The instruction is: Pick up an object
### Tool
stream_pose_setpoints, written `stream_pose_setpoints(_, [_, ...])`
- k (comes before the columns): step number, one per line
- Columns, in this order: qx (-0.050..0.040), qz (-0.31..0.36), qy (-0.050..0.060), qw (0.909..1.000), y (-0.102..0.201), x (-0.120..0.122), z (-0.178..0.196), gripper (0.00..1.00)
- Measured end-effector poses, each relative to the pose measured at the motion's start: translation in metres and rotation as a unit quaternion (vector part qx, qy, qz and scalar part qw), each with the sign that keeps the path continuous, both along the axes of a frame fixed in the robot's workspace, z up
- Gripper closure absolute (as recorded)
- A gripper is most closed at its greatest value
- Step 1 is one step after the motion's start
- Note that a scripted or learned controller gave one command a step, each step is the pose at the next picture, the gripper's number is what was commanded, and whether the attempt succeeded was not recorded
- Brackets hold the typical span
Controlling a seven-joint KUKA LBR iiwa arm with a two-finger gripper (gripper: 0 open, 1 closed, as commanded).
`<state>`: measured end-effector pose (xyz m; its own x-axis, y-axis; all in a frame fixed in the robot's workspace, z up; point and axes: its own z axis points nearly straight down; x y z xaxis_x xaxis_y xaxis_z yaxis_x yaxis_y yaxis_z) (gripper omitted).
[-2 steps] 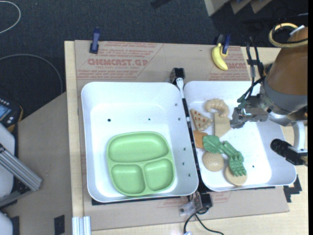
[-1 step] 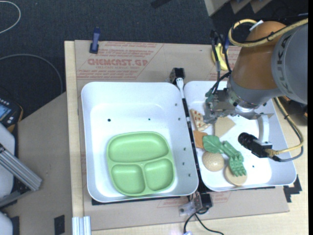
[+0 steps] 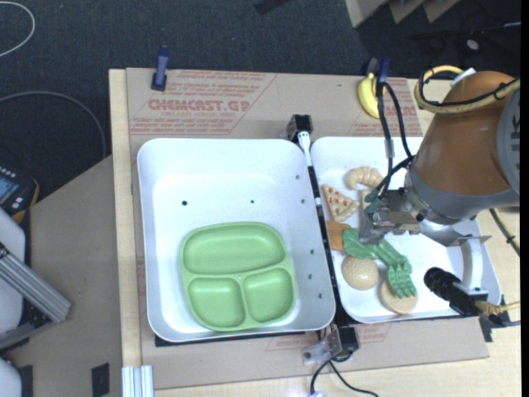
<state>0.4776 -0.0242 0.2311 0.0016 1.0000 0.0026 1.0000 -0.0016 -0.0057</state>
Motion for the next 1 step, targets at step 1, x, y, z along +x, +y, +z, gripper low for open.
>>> stream_pose_setpoints(1, [-0.0003, 0.002, 0.0, 1.0, 0.026, 0.0011, -0.0169, 1.0])
